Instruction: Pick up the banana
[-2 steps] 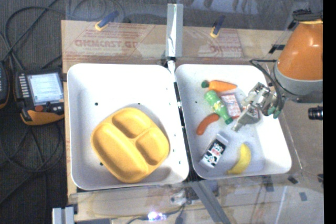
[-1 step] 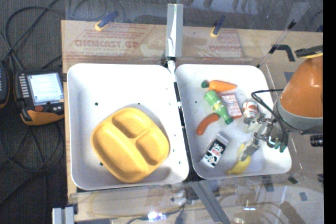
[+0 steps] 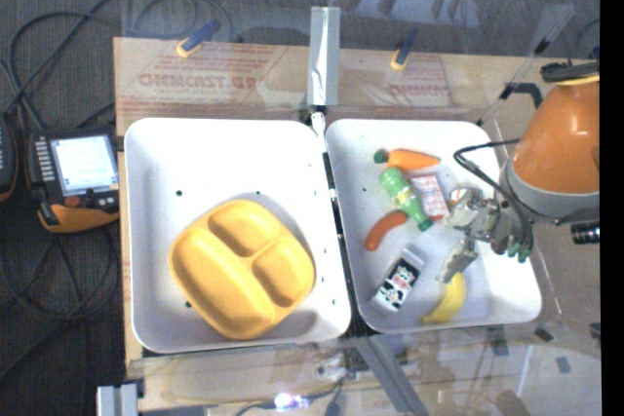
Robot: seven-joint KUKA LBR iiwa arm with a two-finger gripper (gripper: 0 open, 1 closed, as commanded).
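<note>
The yellow banana (image 3: 447, 299) lies near the front edge of the right bin (image 3: 507, 302), curved, with its upper end pointing towards the arm. My gripper (image 3: 458, 260) hangs just above and behind the banana's upper end, reaching in from the right below the orange wrist band. From this angle nothing can be seen held in it. The banana rests on the bin floor.
The right bin also holds an orange carrot (image 3: 409, 157), a green bottle (image 3: 404, 196), a reddish sausage (image 3: 386, 229) and a small black-and-white carton (image 3: 397, 283) just left of the banana. A yellow divided plate (image 3: 243, 266) sits in the left bin (image 3: 156, 209).
</note>
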